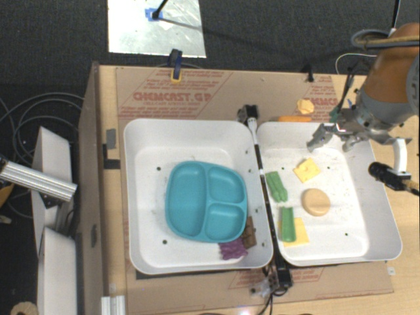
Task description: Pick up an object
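Gripper (333, 138) hangs over far part of right bin (380, 241), fingers spread apart, nothing between them. Yellow cheese piece (306, 170) lies just below it. Tan bread roll (316, 201) sits nearer front. Two green pieces (276, 186) lie by divider, front one on yellow slice (299, 232). Left bin (141, 195) holds teal plate (205, 201) with three parts. Purple thing (230, 249) and brown thing (249, 235) sit at plate's front edge.

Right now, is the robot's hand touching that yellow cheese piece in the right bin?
Apart. The camera view shows bare white bin floor between the hand and the yellow cheese piece, which lies below and left of it.
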Available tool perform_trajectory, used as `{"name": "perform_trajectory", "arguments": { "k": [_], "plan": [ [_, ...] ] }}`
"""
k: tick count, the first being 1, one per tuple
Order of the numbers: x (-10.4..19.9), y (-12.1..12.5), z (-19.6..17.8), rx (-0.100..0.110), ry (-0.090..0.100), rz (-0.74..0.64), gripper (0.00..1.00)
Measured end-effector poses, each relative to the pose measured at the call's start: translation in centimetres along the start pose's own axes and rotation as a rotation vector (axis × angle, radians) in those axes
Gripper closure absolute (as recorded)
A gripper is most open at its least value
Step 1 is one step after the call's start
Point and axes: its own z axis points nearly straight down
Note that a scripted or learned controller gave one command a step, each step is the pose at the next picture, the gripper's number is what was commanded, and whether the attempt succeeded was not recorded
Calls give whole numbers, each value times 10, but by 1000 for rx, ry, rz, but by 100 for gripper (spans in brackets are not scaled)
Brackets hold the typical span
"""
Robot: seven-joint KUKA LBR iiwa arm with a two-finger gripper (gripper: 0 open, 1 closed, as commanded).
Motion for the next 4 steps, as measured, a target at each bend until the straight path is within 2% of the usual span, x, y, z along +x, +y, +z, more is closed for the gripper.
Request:
{"name": "perform_trajectory", "arguments": {
  "k": [1, 2, 3, 4],
  "plan": [
    [-20, 1, 121, 4, 3, 4, 0],
    [-19, -45, 66, 1, 0, 3, 0],
    [10, -89, 118, 6, 3, 3, 0],
    [-39, -26, 114, -7, -4, 0, 0]
  ]
}}
